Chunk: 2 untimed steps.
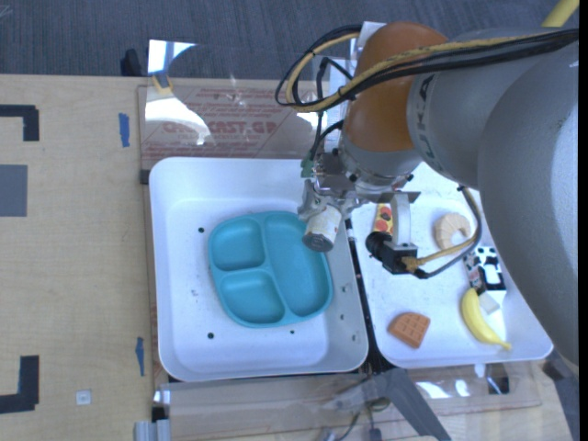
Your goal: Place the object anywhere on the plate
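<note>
A blue plate (266, 269) with three compartments lies in the left white bin (175, 246). My gripper (321, 213) hangs over the plate's right rim, near the wall between the two bins. A small pale cylinder with a grey end (320, 231) sits between its fingers, tilted, just above the plate's right edge. The grey arm with its orange band comes in from the upper right and hides the back of the right bin.
The right white bin (528, 343) holds a yellow banana (481, 319), a brown waffle piece (409, 328), a pale curved pastry (450, 230), a small red-and-yellow item (383, 217) and a black-and-white item (485, 268). A clear plastic sheet (216, 122) lies behind the left bin.
</note>
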Motion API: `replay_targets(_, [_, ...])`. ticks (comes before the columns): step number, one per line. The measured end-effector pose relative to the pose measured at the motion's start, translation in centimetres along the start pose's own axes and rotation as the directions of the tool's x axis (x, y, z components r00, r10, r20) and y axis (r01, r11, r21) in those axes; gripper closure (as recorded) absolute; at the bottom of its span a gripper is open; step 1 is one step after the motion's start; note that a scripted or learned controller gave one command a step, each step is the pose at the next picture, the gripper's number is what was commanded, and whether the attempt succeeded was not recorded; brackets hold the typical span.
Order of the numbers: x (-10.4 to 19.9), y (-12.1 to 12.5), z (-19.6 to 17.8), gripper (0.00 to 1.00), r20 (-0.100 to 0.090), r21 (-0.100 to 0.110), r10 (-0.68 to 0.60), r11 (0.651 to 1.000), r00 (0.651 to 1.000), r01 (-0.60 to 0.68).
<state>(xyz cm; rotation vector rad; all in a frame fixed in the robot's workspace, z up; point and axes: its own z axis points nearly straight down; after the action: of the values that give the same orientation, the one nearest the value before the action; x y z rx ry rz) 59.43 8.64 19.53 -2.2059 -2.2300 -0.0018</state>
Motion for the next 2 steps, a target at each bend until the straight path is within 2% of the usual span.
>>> replay_targets(1, [3.40,-8.29,0.90,1.00,0.003,0.001,0.006,1.000,1.000,-0.006])
replay_targets(2, [3.25,-8.24,0.89,0.00,0.004,0.000,0.009,1.000,1.000,-0.009])
